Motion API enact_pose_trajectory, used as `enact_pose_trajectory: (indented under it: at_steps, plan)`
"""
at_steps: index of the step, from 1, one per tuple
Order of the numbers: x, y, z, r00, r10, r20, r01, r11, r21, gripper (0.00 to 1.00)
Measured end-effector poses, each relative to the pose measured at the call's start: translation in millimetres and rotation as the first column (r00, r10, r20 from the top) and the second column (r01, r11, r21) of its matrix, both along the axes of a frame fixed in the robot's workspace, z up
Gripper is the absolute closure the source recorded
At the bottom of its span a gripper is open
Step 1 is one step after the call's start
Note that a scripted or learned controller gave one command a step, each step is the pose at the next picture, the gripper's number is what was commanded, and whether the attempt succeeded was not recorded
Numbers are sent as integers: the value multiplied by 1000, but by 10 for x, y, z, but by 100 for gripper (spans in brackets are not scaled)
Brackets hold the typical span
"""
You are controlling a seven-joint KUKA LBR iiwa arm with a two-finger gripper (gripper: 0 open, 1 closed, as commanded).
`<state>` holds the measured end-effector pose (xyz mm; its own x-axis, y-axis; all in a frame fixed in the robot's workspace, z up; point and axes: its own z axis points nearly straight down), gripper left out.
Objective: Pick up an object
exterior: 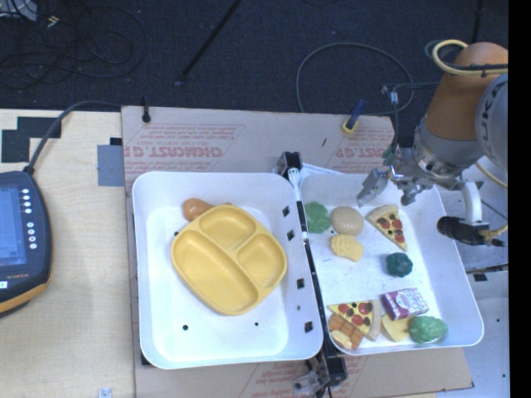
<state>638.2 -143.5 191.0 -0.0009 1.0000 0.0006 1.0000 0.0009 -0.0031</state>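
The end effector (392, 186) hangs with fingers spread and nothing between them, just above the pizza slice (388, 225); a beige roll (347, 220) lies left of that slice.

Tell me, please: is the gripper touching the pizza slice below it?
Apart. In the camera view, bare white bin floor shows between the gripper and the pizza slice.

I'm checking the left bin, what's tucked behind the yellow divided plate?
An orange rounded object peeks out past the upper-left rim of the yellow divided plate. The plate covers the rest of it, so its full shape is hidden.
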Motion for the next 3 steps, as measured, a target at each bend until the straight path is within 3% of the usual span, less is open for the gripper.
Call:
enact_pose_trajectory:
  at_steps: [1, 2, 3]
  plan:
    - [48, -544, -346, 1000, -2, 0, 2, 1000, -2, 0]
    - [65, -450, -1039, 1000, 1, 6, -1, 1000, -5, 0]
    - [-476, -324, -988, 1000, -3, 11, 3, 1000, -5, 0]
